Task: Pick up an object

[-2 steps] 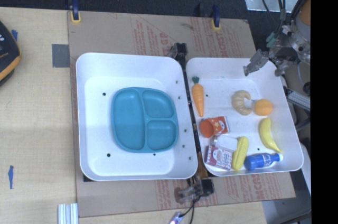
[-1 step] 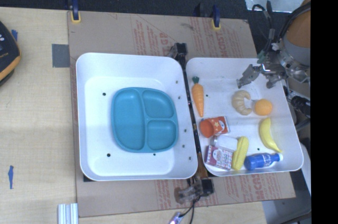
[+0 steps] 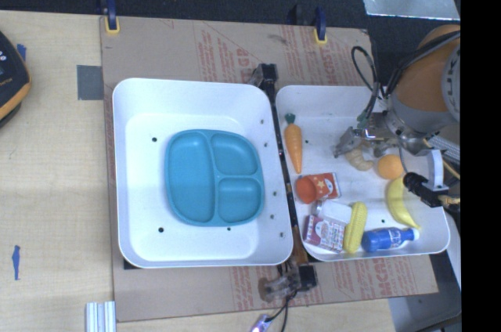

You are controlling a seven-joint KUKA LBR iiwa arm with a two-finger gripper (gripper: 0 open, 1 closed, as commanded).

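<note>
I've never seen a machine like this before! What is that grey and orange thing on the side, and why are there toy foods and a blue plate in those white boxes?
That grey and orange thing is a robot arm. At its tip is a gripper, a metal hand with two fingers. The picture comes from one camera fixed above the bench, looking down.

There are two white bins. The left bin holds a blue plate with three sections. The right bin holds toy food: a carrot, a corn cob, a banana, an orange ball, a blue bottle and some small packets.

The robot's job is to pick something up. Its gripper hangs over the right bin, but I can't see anything held between its fingers.
</note>
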